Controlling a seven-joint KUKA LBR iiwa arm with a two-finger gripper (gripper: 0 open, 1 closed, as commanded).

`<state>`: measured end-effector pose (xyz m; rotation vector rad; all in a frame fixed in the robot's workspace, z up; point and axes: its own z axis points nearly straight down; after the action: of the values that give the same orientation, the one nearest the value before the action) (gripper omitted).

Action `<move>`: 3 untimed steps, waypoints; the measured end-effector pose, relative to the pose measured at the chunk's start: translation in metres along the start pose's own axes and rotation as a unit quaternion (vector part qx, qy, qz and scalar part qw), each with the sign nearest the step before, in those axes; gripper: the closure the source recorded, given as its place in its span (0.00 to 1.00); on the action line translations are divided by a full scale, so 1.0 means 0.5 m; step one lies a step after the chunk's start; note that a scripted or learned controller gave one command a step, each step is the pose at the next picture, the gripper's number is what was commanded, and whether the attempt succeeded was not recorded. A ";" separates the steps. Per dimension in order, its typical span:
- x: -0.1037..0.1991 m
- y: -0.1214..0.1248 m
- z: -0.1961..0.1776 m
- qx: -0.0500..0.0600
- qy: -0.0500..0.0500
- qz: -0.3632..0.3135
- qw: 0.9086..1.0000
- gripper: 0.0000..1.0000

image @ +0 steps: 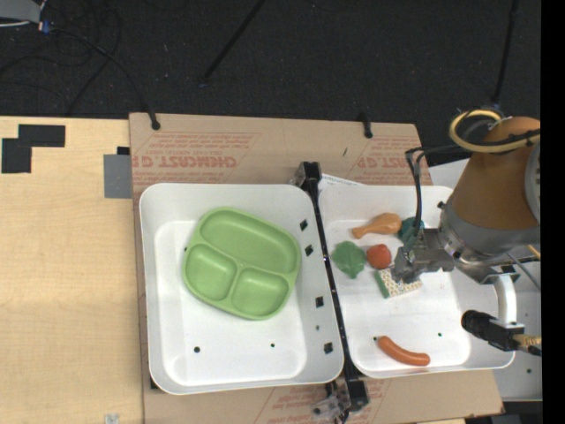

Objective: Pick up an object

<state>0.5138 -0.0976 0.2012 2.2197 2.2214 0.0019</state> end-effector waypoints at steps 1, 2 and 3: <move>-0.007 0.020 -0.115 -0.001 0.000 0.000 1.000 1.00; -0.009 0.021 -0.185 0.001 0.000 0.000 1.000 1.00; 0.078 0.045 -0.161 0.003 0.000 -0.001 1.000 1.00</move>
<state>0.5360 -0.0585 0.2820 2.2211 2.2274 -0.0041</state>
